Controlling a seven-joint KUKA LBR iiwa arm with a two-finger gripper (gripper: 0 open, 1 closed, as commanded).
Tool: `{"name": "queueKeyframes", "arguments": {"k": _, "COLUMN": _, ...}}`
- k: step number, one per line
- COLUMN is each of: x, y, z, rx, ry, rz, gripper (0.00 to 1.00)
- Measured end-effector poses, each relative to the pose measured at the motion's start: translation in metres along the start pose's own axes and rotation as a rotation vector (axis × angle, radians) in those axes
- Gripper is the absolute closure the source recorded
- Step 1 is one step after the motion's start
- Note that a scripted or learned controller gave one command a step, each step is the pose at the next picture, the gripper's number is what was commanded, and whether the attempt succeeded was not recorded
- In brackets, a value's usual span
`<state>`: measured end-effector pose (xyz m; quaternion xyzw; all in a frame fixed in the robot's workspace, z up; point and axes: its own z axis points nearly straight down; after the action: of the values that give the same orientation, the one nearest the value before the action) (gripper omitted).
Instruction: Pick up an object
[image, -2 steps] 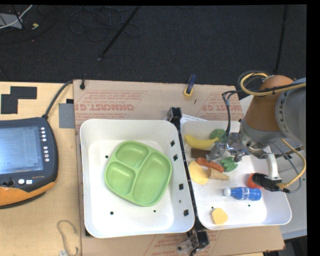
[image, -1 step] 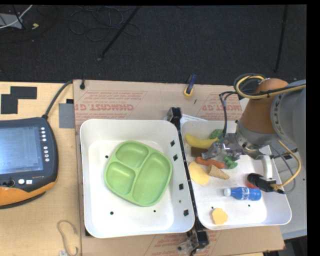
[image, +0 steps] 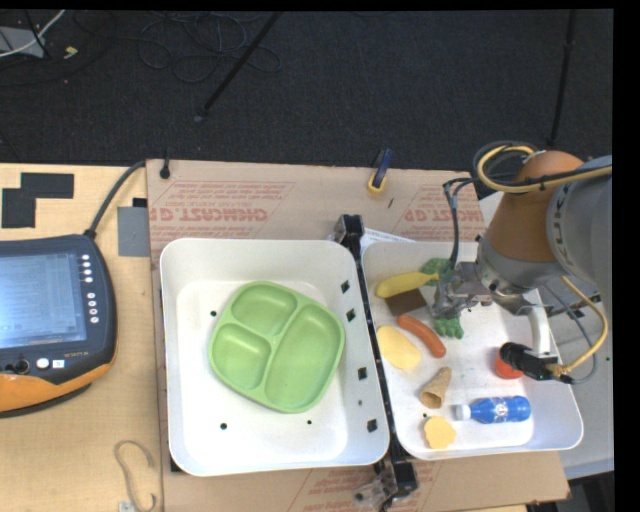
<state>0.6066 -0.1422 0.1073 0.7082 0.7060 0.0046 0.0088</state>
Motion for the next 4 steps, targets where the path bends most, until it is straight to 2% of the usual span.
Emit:
{"name": "queueKeyframes", "arguments": {"k": 1, "x": -0.005, "y": 0.008, "z": -0.046, "rx": 0.017, "ry": 0.005, "rz": -0.002, "gripper": 1.00}}
{"name": "queueKeyframes", "arguments": {"k": 3, "x": -0.009, "y": 0.012, "z": -0.122, "rx": 0.017, "ry": 0.006, "rz": -0.003, "gripper": 1.00}}
{"name": "queueKeyframes", "arguments": {"k": 4, "x": 0.054, "y": 0.006, "z": -0.126, "rx": 0.022, "ry": 0.008, "rz": -0.008, "gripper": 1.00}}
